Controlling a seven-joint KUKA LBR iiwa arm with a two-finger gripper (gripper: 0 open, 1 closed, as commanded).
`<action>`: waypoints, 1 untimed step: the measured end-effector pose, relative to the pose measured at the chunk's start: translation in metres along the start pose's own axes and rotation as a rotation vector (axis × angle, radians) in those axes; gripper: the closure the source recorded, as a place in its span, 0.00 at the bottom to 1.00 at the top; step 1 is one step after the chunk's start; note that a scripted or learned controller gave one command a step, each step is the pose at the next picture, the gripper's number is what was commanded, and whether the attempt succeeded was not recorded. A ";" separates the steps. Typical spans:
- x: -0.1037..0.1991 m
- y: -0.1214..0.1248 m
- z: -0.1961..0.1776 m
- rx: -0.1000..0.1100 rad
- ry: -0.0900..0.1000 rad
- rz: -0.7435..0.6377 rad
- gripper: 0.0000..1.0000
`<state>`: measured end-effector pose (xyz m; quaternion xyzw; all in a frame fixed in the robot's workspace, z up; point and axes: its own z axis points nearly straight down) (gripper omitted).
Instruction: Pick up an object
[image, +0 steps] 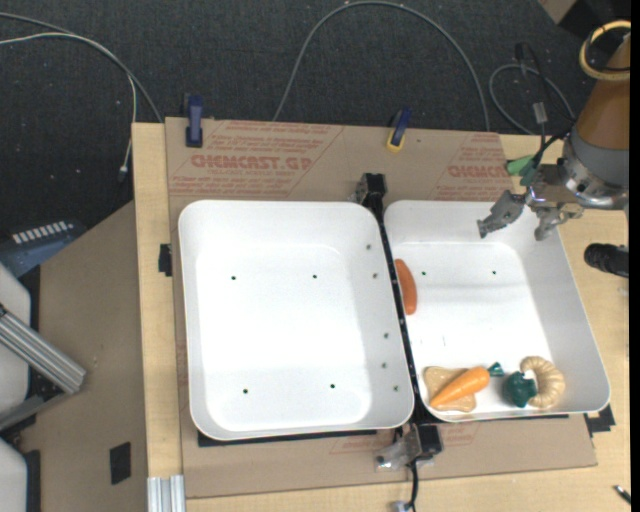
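My gripper (520, 222) hangs above the far edge of the right bin (560, 290), its two fingers spread open with nothing between them. An orange sausage-shaped toy (406, 285) lies against the right bin's left wall. At the bin's near edge lie a toy carrot (464, 384) on a tan piece (441, 382), a small dark green toy (517, 386) and a beige curved toy (546, 380). All of these sit well below and apart from the gripper.
The left bin (200, 330) sits beside the right one, joined by black clamps (372, 187) at the far and near ends. Both rest on a cardboard sheet (300, 150) held by blue and yellow clips. Cables run across the dark floor behind.
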<state>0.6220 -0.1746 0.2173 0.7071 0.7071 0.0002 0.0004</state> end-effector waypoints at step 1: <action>-0.045 0.039 0.068 0.007 0.001 0.002 0.00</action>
